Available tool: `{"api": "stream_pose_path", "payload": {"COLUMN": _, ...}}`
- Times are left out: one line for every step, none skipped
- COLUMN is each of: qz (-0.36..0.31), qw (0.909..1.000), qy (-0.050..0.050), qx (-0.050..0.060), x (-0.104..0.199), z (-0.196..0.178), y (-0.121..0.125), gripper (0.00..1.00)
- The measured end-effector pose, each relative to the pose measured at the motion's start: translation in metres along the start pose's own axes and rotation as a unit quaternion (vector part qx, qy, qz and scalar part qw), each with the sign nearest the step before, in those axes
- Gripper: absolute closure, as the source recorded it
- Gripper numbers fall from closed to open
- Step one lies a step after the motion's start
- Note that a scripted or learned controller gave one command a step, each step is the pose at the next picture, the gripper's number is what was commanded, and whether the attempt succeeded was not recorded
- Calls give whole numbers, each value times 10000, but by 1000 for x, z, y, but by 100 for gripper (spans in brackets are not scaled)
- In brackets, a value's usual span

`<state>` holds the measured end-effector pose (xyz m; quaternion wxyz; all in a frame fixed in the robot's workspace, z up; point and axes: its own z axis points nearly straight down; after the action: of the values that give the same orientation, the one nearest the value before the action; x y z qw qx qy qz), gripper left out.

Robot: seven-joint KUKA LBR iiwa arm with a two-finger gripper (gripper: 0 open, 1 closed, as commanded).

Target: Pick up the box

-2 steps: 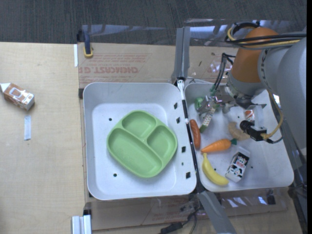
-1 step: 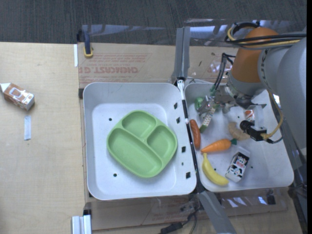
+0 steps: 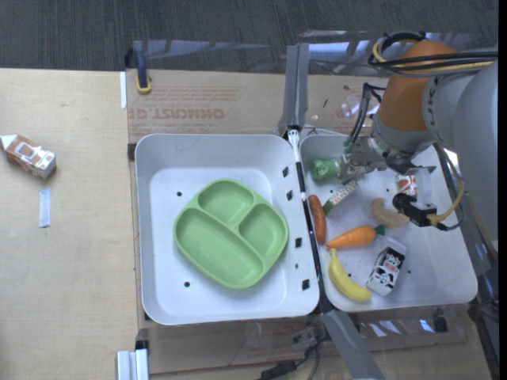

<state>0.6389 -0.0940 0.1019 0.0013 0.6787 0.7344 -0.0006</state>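
Camera view: tool (image 3: 354, 165), grip state impossible to tell, near the can (image 3: 325, 168), well apart from box (image 3: 386, 270); risks grabbing wrong item.

Green divided plate (image 3: 230, 233) sits in the left bin (image 3: 158, 212). Right bin (image 3: 444, 283) has a carrot (image 3: 352, 237), banana (image 3: 346, 277), sausage (image 3: 318, 217) and a green can (image 3: 324, 168). Small orange carton (image 3: 29, 156) lies way off left on the bench (image 3: 63, 291).

Dark ribbed carpet floor (image 3: 198, 10) behind light wooden bench (image 3: 63, 275); cardboard sheet (image 3: 194, 105), print possibly mirrored.
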Motion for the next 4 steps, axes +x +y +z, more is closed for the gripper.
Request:
{"api": "stream_pose_path", "payload": {"qz": 0, "qw": 10000, "qy": 0, "qx": 0, "x": 0, "z": 0, "y": 0, "gripper": 0}}
{"api": "stream_pose_path", "payload": {"qz": -179, "qw": 9998, "qy": 10, "qx": 9, "x": -10, "z": 10, "y": -24, "gripper": 0}}
{"api": "stream_pose_path", "payload": {"qz": 36, "qw": 10000, "qy": 14, "qx": 15, "x": -2, "z": 11, "y": -28, "gripper": 0}}
{"api": "stream_pose_path", "payload": {"qz": 39, "qw": 10000, "qy": 13, "qx": 15, "x": -3, "z": 11, "y": -28, "gripper": 0}}
